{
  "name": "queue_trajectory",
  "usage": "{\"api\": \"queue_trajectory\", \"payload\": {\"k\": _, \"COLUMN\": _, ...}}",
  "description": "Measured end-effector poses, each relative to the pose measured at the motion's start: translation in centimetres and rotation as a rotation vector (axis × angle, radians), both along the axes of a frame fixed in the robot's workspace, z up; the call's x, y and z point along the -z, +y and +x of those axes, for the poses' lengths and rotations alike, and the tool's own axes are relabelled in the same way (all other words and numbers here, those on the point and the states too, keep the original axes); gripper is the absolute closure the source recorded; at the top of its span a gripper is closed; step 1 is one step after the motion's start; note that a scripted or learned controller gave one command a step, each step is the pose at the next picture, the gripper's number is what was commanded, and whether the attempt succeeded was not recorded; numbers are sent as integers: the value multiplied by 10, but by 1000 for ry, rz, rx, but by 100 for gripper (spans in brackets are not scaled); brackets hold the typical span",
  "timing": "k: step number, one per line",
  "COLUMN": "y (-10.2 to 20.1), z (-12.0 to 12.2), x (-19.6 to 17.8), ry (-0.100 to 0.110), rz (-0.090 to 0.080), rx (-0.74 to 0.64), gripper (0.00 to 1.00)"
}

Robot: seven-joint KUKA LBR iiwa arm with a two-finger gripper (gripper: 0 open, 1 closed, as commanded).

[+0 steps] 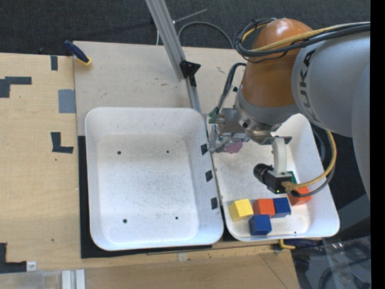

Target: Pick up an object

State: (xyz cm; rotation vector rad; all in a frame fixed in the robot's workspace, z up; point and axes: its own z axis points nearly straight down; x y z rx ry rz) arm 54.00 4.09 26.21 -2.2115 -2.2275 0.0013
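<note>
- Pink object (233,145): small, at the upper left corner of the right bin (319,221), just beside the wall shared with the left bin (96,161); partly hidden under the gripper (225,138). Shape too covered to name.
- Gripper: at centre right of the frame, low over the pink object, its grey metal parts crowding the bin corner. Fingers: cannot tell whether apart, together or clamped; the wrist and arm (283,71) block the view.
- Blocks, lower part of the right bin, in a tight cluster: yellow block (242,208), orange block (265,207), blue block (282,206) in a row; second blue block (260,224) just below them, touching or nearly so.
- Red piece (302,192): right of the cluster, beside a black part of the arm's fittings.
- Step in hand, as judged: the grasp attempt itself, with the pink object as the likely target. No hold can be confirmed.
- Next move, as judged: close on the object if not yet done, then lift straight up, clear of the near bin wall. The corner position leaves little room for the fingers, so a slip or a scrape on the wall is the risk.
</note>
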Motion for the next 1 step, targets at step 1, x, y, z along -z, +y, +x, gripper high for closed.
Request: {"api": "queue_trajectory", "payload": {"k": 1, "y": 54, "z": -17, "x": 20, "ry": 2, "rz": -1, "rx": 0, "gripper": 100}}
